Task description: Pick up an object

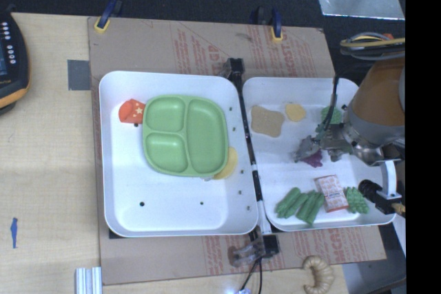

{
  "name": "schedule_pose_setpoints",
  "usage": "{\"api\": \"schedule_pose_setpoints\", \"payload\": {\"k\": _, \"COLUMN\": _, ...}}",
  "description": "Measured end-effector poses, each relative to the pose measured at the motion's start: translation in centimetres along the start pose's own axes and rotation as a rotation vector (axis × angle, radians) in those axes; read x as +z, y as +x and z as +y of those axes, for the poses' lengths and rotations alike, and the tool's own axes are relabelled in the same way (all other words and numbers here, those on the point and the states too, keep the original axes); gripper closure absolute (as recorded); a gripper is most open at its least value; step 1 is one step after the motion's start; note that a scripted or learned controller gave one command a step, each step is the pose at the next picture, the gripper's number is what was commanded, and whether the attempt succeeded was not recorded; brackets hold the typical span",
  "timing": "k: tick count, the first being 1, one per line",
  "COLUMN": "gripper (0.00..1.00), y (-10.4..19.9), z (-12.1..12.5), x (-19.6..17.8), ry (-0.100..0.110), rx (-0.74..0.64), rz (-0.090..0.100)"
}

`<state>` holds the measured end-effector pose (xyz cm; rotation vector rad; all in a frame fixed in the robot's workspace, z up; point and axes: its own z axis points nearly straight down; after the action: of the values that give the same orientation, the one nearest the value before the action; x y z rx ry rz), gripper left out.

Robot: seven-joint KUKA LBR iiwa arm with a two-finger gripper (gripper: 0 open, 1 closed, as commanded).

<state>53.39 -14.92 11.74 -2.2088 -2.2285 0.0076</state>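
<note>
Two white bins sit side by side on the bench, and the work is happening in the right bin (275, 89). The gripper (318, 147) is down low inside this bin, near its middle, and it is just over a small purple object (313, 160). I cannot tell if it is released or clenched, because the metal parts are dark and tangled together from this angle.

The purple object lies on the bin floor and nothing is lifted, so I judge the pick is not done; the arm is only at the reaching or grasping step. What is left is to close on something and raise it.

Other candidates rest in the same bin: a tan slice (267, 121) and a small yellow disc (295, 111) toward the far edge, green bean pods (300, 204) and a red-and-white packet (331, 192) along the near edge.

The left bin (120, 169) carries a green divided plate (186, 135), with a red piece (130, 111) at its far left corner.
</note>
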Motion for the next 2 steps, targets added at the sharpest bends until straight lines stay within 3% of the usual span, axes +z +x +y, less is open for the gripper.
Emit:
{"api": "schedule_pose_setpoints", "payload": {"k": 1, "gripper": 1.0, "y": -0.09, "z": 0.0, "x": -1.05, "ry": 0.001, "rx": -0.001, "rz": 0.0}}
{"api": "schedule_pose_setpoints", "payload": {"k": 2, "gripper": 0.0, "y": -0.08, "z": -0.01, "x": -1.01, "ry": 0.001, "rx": -0.003, "rz": -0.001}}
